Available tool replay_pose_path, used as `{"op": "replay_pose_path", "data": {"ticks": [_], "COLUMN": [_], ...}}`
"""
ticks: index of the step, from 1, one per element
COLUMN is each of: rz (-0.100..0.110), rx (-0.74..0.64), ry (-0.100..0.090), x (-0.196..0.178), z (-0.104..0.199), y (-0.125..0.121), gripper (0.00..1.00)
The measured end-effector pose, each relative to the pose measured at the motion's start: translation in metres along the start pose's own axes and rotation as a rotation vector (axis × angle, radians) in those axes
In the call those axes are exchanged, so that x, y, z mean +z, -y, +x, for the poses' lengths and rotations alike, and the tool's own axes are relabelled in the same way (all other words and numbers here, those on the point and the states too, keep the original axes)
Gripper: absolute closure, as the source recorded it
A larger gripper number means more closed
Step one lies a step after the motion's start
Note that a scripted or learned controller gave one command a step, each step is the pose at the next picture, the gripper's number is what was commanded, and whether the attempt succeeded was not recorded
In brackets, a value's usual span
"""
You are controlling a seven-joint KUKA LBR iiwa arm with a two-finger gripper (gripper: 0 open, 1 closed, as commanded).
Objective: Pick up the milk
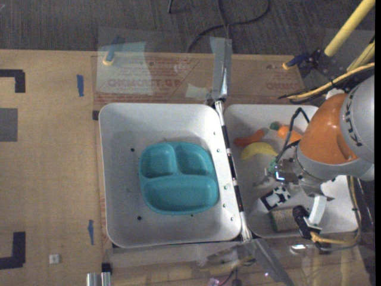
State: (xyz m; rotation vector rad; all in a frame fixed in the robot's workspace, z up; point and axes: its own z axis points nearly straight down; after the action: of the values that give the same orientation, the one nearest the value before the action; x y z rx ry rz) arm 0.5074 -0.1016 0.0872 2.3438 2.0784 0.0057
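The milk (272,199), a small white carton with dark print, lies in the right bin (250,119) near its front left. My gripper (280,182) hangs low over that bin, just above and behind the carton, with the grey and orange arm (333,136) reaching in from the right. The wrist covers the carton's right side. I cannot make out whether the gripper touches the carton.
A carrot (250,137), a yellow banana (258,151) and an orange item (292,133) lie at the back of the right bin. A brownish block (283,219) sits by its front wall. The left bin (119,159) holds a teal divided plate (177,177).
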Motion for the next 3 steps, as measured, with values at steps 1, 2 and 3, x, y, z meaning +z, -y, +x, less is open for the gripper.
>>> {"op": "replay_pose_path", "data": {"ticks": [1, 2, 3], "rz": [0.017, 0.015, -0.004], "rx": [-0.090, -0.196, -0.142], "ry": [-0.004, -0.005, 0.003], "x": [-0.094, -0.020, -0.002], "z": [0.028, -0.008, -0.004], "y": [0.032, 0.029, 0.025], "gripper": [0.00, 0.00, 0.00]}}
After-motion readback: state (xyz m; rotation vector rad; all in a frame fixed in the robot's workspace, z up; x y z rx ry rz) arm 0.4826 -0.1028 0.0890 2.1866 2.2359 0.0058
